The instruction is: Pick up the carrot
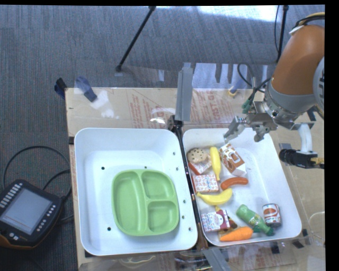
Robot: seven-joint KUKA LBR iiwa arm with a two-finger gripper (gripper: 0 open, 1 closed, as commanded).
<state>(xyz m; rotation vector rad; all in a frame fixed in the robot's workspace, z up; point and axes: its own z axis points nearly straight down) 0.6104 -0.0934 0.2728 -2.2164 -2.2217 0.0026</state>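
Well apart from the carrot (pixel 237 234), spread fingers (pixel 233 129) holding nothing, arm cut off at right.

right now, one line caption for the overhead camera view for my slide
Open two-finger gripper hovers over right white bin's far edge; orange toy carrot lies at its near edge beside a green plastic bottle.

Grey ribbed carpet (pixel 63 42) is covering the floor, far and left. Daylight is falling in a bright patch (pixel 233 13) along the far edge. A black tripod leg (pixel 135 37) is slanting down onto the carpet. The bench top (pixel 132 103) is showing brown board under clear sheeting. A handheld control pad (pixel 24 211) is lying near left, its black cable (pixel 32 156) looping over the carpet.
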